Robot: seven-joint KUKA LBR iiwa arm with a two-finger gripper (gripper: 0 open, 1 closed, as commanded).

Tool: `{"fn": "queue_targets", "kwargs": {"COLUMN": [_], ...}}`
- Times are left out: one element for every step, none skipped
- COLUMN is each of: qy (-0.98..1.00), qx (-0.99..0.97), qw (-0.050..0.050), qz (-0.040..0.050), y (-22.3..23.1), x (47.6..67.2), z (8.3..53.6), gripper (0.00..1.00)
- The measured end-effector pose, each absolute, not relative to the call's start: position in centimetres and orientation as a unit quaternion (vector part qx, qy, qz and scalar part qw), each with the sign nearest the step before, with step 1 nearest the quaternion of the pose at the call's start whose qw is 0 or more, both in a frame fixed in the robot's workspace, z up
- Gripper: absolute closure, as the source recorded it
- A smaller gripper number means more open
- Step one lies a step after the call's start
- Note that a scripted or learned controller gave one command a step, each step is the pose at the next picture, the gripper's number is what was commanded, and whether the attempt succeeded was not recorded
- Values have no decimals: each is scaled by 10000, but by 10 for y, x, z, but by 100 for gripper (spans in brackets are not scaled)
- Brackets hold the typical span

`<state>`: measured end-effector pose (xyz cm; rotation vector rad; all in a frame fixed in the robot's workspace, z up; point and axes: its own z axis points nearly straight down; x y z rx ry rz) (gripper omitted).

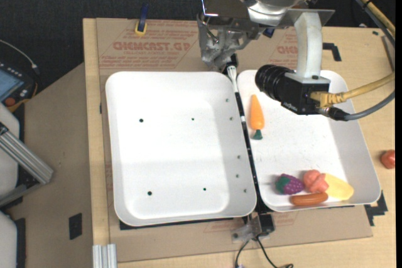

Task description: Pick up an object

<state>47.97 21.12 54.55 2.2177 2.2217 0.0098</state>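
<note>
Camera view: carrot point(256, 112) lies beside the black camera point(290, 90) on the arm.

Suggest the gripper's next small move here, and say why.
Probably shift the gripper toward the near side and over the right bin, above the toy carrot. It hangs at the bins' far edge, by the divider, and the carrot lies apart from the clustered toys.

The grey arm's metal gripper point(220, 53) hangs over the far rims of two shallow white bins. The left bin point(125, 135) is bare. The right bin point(358, 147) holds an orange plastic carrot point(256, 111) and, near its front edge, purple toy grapes point(289, 184), a pink piece point(315, 180), a yellow piece point(339, 187) and a red sausage point(309, 199).
</note>
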Motion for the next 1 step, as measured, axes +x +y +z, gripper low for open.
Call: {"fn": "queue_targets", "kwargs": {"qy": [7077], "qx": [7065], "qw": [12], "qz": [31], "y": [211], "x": [480], "z": [546], "gripper": [0]}}
